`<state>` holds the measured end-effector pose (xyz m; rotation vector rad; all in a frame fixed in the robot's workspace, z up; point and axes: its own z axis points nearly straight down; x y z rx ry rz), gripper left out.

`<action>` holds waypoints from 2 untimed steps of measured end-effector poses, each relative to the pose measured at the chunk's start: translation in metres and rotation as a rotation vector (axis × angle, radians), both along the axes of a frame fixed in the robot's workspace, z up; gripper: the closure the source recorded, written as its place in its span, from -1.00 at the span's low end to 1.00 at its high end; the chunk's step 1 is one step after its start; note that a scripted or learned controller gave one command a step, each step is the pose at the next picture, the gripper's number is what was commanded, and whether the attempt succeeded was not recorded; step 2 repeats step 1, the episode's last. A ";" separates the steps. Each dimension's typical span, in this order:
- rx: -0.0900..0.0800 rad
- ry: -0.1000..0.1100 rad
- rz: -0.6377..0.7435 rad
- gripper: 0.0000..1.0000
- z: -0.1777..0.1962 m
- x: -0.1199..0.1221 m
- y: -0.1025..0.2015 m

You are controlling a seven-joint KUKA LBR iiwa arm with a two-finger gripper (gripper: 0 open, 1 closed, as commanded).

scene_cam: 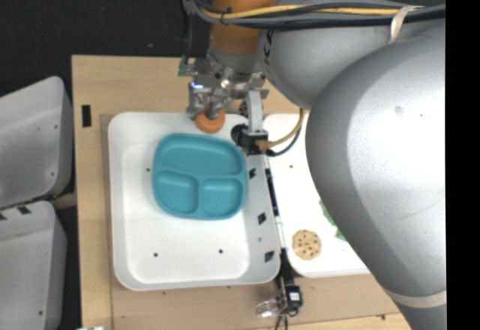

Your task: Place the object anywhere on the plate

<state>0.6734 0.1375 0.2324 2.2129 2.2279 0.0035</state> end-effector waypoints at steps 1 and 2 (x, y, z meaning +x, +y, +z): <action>-0.002 0.002 -0.004 -1.00 0.000 0.000 -0.004; -0.002 0.002 -0.004 -1.00 0.000 0.000 -0.004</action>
